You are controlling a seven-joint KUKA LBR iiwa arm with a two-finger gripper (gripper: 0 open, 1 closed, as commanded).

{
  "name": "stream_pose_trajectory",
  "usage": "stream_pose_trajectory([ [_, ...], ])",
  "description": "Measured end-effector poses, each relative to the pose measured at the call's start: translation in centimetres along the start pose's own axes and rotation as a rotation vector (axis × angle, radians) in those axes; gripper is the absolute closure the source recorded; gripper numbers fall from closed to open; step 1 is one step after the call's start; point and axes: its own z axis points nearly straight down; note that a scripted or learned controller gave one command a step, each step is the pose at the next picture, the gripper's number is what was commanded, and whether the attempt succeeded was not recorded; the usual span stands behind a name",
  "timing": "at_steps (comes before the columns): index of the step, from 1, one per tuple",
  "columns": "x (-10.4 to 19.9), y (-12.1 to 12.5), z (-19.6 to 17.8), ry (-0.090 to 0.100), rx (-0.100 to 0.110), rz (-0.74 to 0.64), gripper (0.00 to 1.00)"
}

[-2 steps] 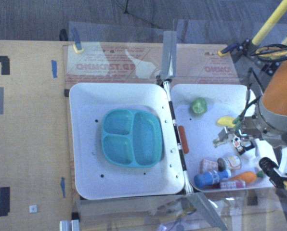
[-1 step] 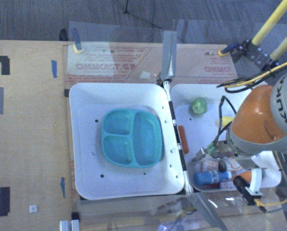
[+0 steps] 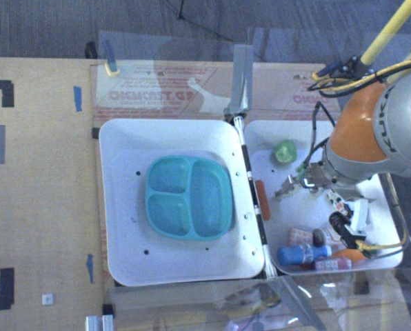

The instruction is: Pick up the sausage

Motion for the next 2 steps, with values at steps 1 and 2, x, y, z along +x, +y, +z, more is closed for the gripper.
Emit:
stream_pose_trajectory([
  [1,0.8,-2.0,0.0,0.001,0.000,-0.040,0.00],
  [2,1.6,-3.8,-0.1,0.000,-0.001,-0.016,0.00],
])
